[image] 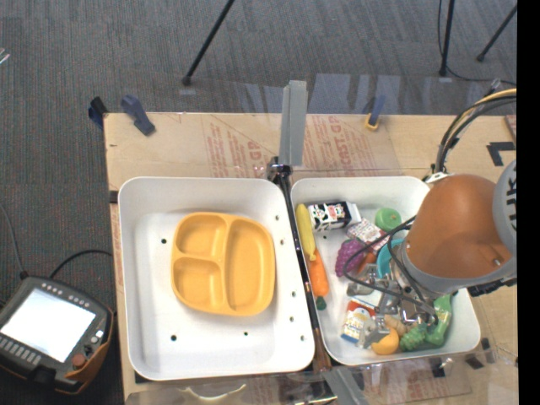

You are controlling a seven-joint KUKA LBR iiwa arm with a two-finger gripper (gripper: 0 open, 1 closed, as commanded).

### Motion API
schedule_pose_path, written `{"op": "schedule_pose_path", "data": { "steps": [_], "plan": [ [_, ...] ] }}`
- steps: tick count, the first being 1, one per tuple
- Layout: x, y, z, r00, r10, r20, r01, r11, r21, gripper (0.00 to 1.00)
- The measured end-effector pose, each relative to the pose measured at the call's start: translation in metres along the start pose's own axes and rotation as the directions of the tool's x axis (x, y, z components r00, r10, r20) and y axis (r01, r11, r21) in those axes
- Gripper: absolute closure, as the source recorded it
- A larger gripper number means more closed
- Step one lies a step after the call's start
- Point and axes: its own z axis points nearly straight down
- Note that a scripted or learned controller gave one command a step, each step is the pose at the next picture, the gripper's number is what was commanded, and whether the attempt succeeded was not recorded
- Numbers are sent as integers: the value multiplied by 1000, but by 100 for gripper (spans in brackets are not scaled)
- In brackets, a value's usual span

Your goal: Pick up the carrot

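carrot (319, 280) — small orange toy, tapered, lying lengthwise along the left wall of the right bin (396, 181), about mid-depth. it sits just below a yellow corn cob (304, 229) that runs along the same wall, nearly end to end with it. nothing on top of it, fully exposed

gripper (396, 304) hangs over the middle-right of the right bin, metal linkage visible under the orange band (451, 226) of the arm. it is well to the right of the carrot, not touching it. jaw state: cannot tell, the wrist blocks most of the tips and the clutter underneath muddles the rest

counts:
- 2 white bins side by side, left bin (135, 226) and right bin
- 1 yellow divided plate (224, 262), three compartments, in the left bin
- 1 carrot, 1 corn cob
- 1 small black-and-white milk carton (330, 215) near the back of the right bin
- 1 bunch of purple grapes (352, 254) right of the carrot
- 1 green round piece (387, 219) near the back
- 1 green leafy veg (427, 332) at the front right corner
- 1 small orange-yellow piece (386, 343) at the front
- 1 white box with red print (357, 321) at the front, beside the gripper

off the bench — 1 teach pendant (51, 332) on the floor, lower left
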Motion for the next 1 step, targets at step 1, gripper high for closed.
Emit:
{"op": "schedule_pose_path", "data": {
  "steps": [1],
  "plan": [
    [-62, -2, 35, 995, 99, 11, -99, 995, -4, 0]
  ]
}}
